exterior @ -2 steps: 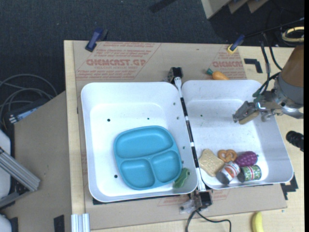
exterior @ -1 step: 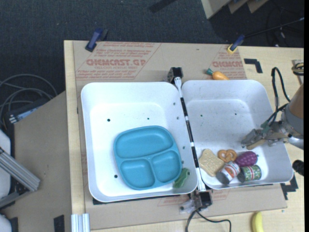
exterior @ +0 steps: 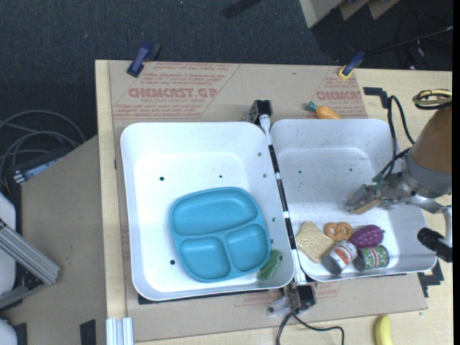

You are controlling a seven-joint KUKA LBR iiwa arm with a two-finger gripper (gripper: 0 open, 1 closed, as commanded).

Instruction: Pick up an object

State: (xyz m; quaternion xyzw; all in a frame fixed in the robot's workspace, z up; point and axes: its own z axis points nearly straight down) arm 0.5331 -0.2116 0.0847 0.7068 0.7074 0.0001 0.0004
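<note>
My gripper (exterior: pixel 357 201) hangs low over the right bin (exterior: pixel 323 139), near its right wall, pointing left. Nothing shows held in it. Just below it, along the bin's front, lies a cluster of small objects: a tan cracker (exterior: pixel 313 240), a pretzel (exterior: pixel 338 230), a purple bunch of grapes (exterior: pixel 367 234), a red-and-white can (exterior: pixel 343 254) and a green can (exterior: pixel 374 257). The arm's orange band (exterior: pixel 435 149) rises at the right edge.
In the left bin (exterior: pixel 180 149) are a blue divided plate (exterior: pixel 218 232) and a small green object (exterior: pixel 271 264) at the front right corner. An orange carrot-like object (exterior: pixel 326 111) lies behind the right bin, and a yellow object (exterior: pixel 383 330) in front of it.
</note>
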